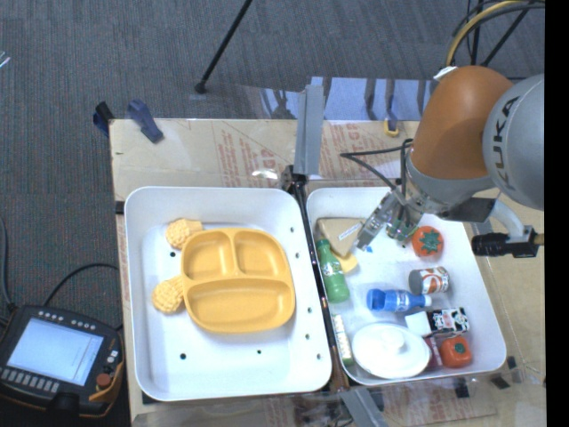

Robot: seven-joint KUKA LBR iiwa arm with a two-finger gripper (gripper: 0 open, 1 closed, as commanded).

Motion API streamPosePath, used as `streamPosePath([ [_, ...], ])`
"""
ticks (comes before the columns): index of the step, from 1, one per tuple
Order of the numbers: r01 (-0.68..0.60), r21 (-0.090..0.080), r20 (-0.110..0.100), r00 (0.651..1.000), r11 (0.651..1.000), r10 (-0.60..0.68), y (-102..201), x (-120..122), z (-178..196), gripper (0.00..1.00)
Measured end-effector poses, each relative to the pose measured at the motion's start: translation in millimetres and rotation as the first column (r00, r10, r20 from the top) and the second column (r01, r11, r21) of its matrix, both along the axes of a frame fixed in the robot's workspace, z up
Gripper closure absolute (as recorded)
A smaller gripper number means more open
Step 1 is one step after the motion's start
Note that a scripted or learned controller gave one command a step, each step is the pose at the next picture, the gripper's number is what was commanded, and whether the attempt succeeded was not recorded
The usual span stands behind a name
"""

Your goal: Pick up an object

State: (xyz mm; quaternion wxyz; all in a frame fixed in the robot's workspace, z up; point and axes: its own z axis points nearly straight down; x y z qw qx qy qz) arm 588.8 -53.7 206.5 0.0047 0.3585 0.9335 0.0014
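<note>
Gripper (372, 235), jaws apart, hovers over the cheese wedge (336, 230) beside a green bottle (334, 276) in the right bin (492, 310).

A single fixed camera is mounted above the bench (213, 154) and looks down at a slant, with the far edge of the bench toward the top of the frame. It stands far enough back to take in the left bin (142, 265) and the right bin (484, 296) whole, plus dark carpet (107, 43) beyond the bench. The arm (480, 132) enters from the frame's right, large in the frame
</note>
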Motion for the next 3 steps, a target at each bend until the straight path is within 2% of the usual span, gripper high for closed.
streamPosePath([
  [1, -0.197, 0.0, -0.008, 0.98, 0.98, 0.197, -53, -17, 34, 1.0],
  [2, -0.342, 0.003, -0.01, 0.94, 0.94, 0.342, -42, -53, -120, 1.0],
  [3, 0.118, 0.002, -0.016, 0.993, 0.993, -0.118, -29, -83, -120, 1.0],
])
